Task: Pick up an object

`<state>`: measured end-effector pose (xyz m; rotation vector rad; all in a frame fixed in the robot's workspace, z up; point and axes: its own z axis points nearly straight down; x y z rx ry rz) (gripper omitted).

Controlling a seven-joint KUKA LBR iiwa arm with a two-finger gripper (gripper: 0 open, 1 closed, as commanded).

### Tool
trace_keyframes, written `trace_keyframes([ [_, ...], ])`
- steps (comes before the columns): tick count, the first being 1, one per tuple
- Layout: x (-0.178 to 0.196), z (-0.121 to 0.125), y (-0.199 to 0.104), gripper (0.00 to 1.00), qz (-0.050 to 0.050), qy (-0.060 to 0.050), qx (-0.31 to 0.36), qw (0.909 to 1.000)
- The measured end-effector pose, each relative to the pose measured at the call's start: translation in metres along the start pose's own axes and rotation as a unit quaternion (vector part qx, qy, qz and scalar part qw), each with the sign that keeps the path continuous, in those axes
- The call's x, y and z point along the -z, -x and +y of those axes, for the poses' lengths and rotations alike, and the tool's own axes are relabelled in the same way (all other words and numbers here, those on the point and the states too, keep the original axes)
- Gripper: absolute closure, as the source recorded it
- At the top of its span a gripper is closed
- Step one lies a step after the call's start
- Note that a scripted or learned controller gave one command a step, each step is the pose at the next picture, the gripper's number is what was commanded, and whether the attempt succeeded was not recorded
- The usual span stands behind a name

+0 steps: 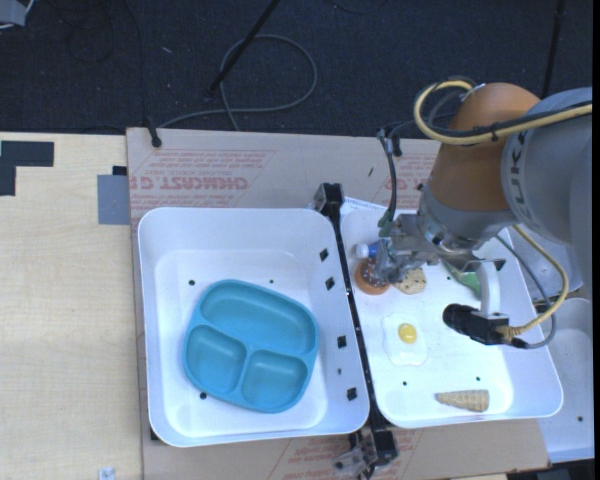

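My gripper (384, 263) is low in the right bin (536, 393), at its upper left part. Its tip hangs directly over a small brown and orange round item (370, 283) and may be touching it. A tan cookie (412, 282) lies just to the right of that item. Further toward the front lies a toy fried egg (407, 337). A tan cone-shaped wedge (463, 400) rests near the bin's front edge. A green item (469, 278) is partly hidden under the arm on the right.
The left bin (162, 268) holds a blue divided plate (250, 344). A black divider (342, 298) separates the two bins. A black cable fitting (476, 323) on the arm hangs over the right bin's middle. Yellow cables loop around the wrist.
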<state>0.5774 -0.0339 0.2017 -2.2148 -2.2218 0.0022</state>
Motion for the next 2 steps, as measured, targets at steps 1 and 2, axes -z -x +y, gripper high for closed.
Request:
trace_keyframes([
  [1,-0.005,0.009,-0.049,1.0,0.0,0.001,0.0,1.0],
  [2,0.012,0.015,-0.099,1.0,0.0,0.001,0.0,1.0],
])
